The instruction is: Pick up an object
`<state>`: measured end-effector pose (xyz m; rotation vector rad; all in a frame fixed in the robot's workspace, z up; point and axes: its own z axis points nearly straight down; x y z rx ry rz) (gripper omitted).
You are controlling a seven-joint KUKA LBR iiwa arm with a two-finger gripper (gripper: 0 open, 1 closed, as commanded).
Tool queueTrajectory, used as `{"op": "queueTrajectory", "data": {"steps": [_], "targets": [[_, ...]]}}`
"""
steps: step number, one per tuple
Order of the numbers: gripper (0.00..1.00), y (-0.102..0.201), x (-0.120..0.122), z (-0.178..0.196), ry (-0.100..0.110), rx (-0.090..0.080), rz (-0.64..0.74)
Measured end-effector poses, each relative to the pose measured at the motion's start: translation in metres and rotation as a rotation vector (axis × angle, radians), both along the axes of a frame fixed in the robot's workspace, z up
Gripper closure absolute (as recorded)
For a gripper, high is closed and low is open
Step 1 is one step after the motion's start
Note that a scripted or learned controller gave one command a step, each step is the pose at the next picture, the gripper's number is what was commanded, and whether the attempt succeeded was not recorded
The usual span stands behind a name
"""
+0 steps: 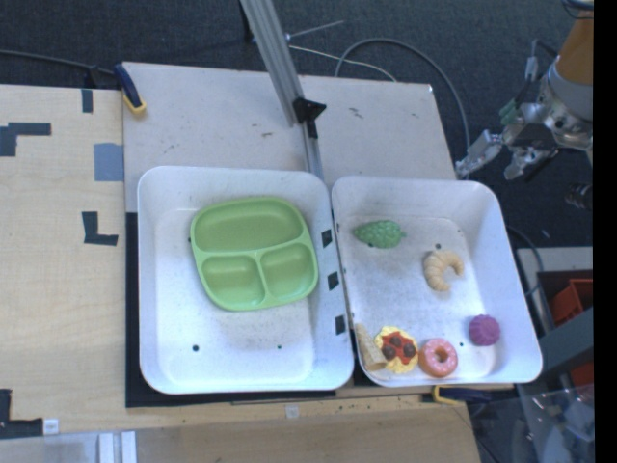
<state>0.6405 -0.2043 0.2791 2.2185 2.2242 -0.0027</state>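
Your end effector (pixel 503 152) sits at the upper right of the camera view, above and just outside the far right corner of the right bin (pixel 506 234), hanging over dark floor rather than over the tray. You can see its metal parts spread out below the grey wrist and the orange band, but the view is too small and cluttered there, so you cannot tell whether it is released or clenched; nothing is visibly caught in it. Your candidate objects all lie in the right bin, well apart from the end effector. A green leafy piece (pixel 379 233) rests near the bin's far left side. A pale croissant (pixel 442 268) lies toward the middle right. Along the near edge you have a yellow and red item, possibly a slice of pizza (pixel 395 347), just beside a pink frosted doughnut (pixel 439 357), with a small tan piece (pixel 366 347) next to the pizza on its left. A purple, berry-like lump (pixel 484 330) sits in the near right corner. In the left bin (pixel 159 278) you see a green divided plate (pixel 254 253) with three compartments, lying slightly turned, toward the far half of that bin. Both bins sit side by side on the desk (pixel 58 287), touching along their inner walls.
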Motion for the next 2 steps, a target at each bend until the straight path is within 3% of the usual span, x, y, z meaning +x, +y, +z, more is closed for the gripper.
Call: {"op": "queueTrajectory", "data": {"steps": [1,2], "targets": [[0.00,0.000,0.000,0.000,0.000,0.000,0.000],[0.00,0.003,0.001,-0.065,0.007,0.002,0.000]]}}
